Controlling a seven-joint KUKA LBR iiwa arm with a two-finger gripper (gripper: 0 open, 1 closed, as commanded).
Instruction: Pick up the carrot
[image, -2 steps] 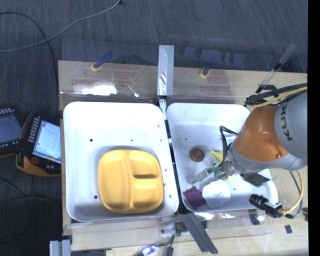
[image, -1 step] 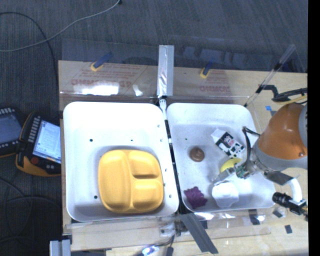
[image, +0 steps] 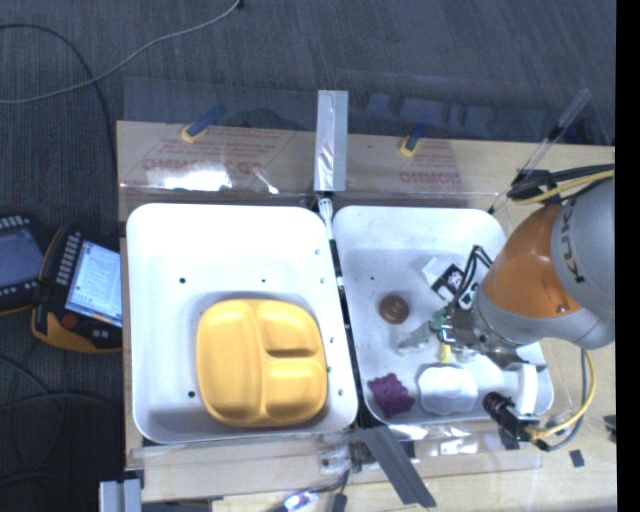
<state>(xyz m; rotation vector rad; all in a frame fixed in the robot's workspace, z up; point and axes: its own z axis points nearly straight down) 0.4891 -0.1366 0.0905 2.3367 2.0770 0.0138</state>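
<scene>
Over the right bin (image: 372, 232) your gripper (image: 447, 338) hangs low, its jaw state impossible to tell, no carrot visibly held, so the pick looks undone.

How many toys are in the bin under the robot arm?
3 that I can see: a brown round one near the middle, a purple one at the front, and a white one beside it. The arm may hide more.
</scene>
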